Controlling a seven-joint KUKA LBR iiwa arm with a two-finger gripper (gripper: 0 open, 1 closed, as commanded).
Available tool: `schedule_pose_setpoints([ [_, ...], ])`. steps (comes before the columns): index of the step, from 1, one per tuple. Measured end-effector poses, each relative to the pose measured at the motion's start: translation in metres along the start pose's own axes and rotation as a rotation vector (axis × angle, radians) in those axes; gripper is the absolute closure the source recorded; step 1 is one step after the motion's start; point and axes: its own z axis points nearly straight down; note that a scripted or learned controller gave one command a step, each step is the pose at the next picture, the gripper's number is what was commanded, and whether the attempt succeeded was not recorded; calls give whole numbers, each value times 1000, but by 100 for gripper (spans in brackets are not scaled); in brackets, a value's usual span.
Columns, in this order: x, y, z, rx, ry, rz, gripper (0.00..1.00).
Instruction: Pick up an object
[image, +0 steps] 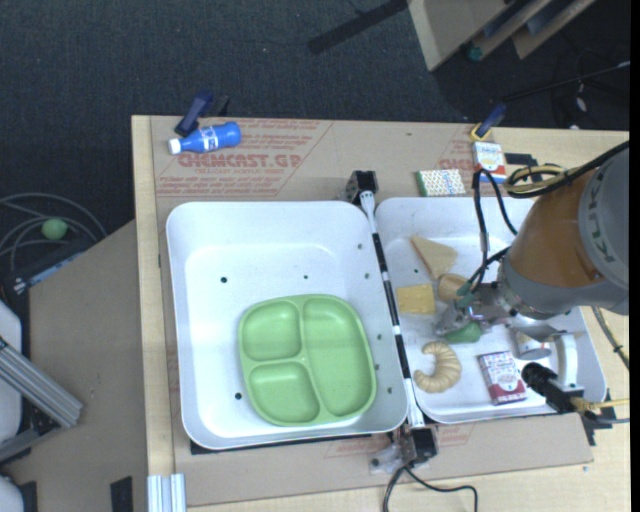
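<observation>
The arm's pincer (462, 318), its spread impossible to tell, hangs low in the right bin (590, 365) just above the croissant (438, 365), seemingly mid-reach; a clean closure and lift would come next.

Two white bins (200, 250) sit side by side. One green divided plate (303, 358) is in the left bin; the right bin (430, 405) contains one croissant (439, 366), two cheese-like wedges (432, 254), and one small red box (501, 377).
</observation>
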Motion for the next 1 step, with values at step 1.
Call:
schedule_pose_setpoints([
  [1,68,35,-91,-3,1,-3,100],
])
